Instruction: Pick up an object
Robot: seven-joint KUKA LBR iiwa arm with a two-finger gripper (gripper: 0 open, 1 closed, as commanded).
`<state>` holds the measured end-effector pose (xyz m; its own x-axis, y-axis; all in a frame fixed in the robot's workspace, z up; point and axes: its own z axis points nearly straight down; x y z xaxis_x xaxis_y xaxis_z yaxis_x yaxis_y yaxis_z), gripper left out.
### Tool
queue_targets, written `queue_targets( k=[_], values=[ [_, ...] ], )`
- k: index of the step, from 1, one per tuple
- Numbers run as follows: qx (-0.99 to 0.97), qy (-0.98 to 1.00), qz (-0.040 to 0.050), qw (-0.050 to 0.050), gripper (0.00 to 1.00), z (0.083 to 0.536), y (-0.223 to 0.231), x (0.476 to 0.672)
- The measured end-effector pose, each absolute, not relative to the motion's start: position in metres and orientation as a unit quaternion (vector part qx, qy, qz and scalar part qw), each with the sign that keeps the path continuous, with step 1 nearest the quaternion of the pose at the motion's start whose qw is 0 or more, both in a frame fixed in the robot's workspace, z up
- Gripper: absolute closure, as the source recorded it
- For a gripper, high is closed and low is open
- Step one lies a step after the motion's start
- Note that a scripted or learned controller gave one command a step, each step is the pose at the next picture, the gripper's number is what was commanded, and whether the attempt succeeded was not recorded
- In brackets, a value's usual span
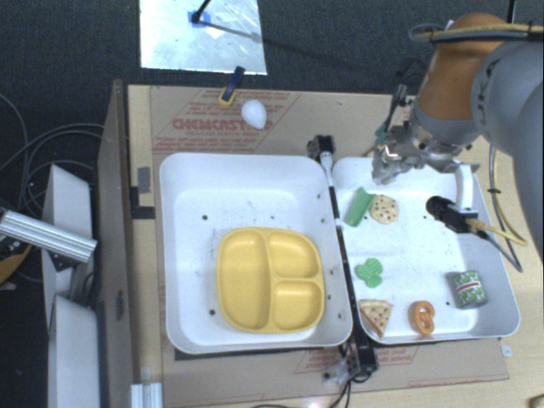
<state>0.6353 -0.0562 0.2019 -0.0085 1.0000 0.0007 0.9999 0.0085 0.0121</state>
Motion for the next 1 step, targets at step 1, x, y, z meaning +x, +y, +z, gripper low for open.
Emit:
queue_targets(
  k=[1],
  values=[
    [0.705, 0.709, 0.0009, 0.001, 0.00, 0.1951, -0.0590, 0.6337]
  ],
)
